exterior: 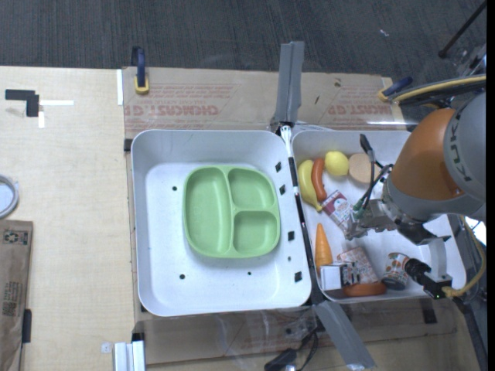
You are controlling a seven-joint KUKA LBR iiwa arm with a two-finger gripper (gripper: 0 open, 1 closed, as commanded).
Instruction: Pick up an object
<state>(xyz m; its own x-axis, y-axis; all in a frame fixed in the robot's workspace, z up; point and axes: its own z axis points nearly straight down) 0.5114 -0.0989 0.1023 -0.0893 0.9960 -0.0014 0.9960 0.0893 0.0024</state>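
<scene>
My gripper point(358, 224) hangs low over the middle of the right bin point(346, 135), under the orange-banded wrist. It sits just right of a small red-and-white packet point(335, 205) and above a printed carton point(357, 265). Nothing shows in its grasp. A banana point(308, 182), a red chili point(319, 181), a lemon point(336, 162) and a beige round item point(360, 168) lie at the bin's far end. An orange carrot point(322, 246) lies along the left wall. A small can point(397, 267) and a red sausage point(363, 289) rest near the front.
The left bin point(143, 207) holds a green divided plate point(232, 211). A grey divider bar point(290, 83) rises between the bins at the back. A blue-and-yellow clamp point(139, 79) sits on the cardboard behind the left bin. The wooden bench extends to the left.
</scene>
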